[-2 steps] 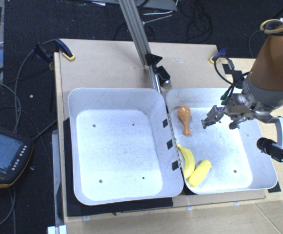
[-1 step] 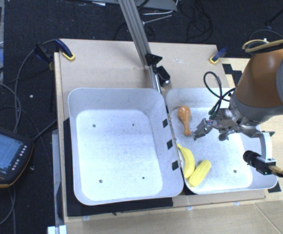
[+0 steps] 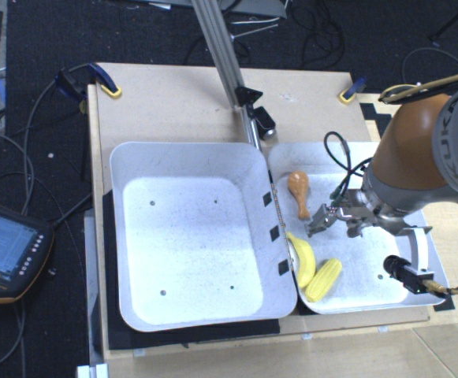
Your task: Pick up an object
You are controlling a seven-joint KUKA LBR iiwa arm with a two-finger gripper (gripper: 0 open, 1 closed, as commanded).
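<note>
Gripper (image 3: pixel 323 220) above right bin (image 3: pixel 418 302); we can't tell its state. Smooth yellow banana (image 3: pixel 303 258), ribbed corn cob (image 3: pixel 324 279), tan drumstick-shaped toy (image 3: pixel 299 189) nearby.

In the right bin (image 3: pixel 370 294), a brown drumstick (image 3: pixel 299 191) lies near the left wall with its thin end toward the front, while a yellow banana (image 3: pixel 302 259) and a yellow corn cob (image 3: pixel 324 279) lie touching at the front-left corner.
</note>
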